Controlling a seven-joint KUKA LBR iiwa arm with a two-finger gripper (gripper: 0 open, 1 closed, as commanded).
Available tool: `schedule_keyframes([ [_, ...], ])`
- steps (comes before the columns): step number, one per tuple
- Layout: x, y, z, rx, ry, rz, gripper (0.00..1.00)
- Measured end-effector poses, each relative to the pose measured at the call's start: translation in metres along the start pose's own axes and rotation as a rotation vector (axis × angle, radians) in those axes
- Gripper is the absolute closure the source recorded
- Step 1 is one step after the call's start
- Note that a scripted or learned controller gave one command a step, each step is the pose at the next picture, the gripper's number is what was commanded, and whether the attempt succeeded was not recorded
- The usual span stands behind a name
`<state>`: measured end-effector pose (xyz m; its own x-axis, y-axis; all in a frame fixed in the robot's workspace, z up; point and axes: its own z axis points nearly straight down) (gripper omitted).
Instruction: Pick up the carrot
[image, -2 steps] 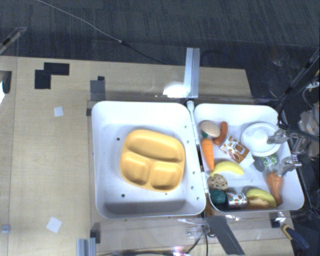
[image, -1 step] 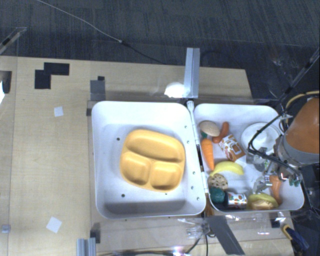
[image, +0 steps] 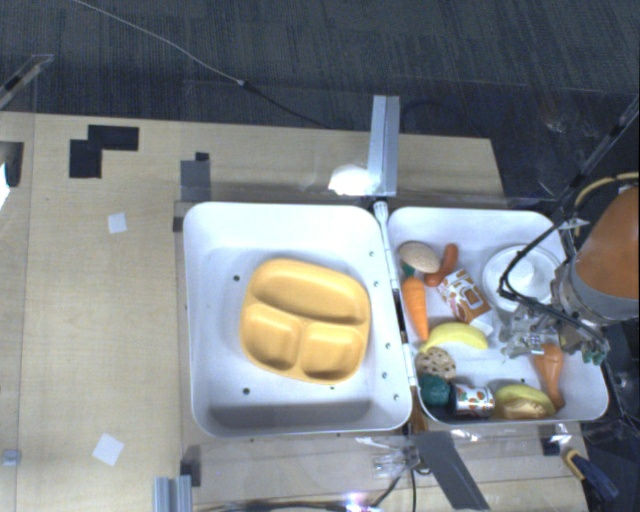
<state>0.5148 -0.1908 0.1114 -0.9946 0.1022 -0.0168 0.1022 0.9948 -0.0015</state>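
I judge the carrot light, stiff and slick — I'd grip mid-body, across its width. Whether the claw is open, I cannot tell.

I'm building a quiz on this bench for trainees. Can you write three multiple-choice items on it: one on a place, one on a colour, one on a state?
1. Where does the yellow tray lie?
A. left bin
B. right bin
C. on the bench

2. What colour is the carrot by the divider?
A. green
B. orange
C. purple

3. Where is the gripper?
A. over the left bin
B. over the right bin
C. off the bench

Key: 1 A, it lies in the left bin; 2 B, orange body; 3 B, above the right bin by its right side.
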Motion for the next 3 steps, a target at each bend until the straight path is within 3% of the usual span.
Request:
schedule_keyframes([
  [1, 0.024, 0.045, 0.020, 0.002, -0.002, 0.223, 1.00],
  [2, 0.039, 0.150, -0.077, -0.004, 0.005, 0.385, 1.00],
  [3, 0.031, 0.054, 0.019, 0.002, 0.005, 0.616, 1.00],
])
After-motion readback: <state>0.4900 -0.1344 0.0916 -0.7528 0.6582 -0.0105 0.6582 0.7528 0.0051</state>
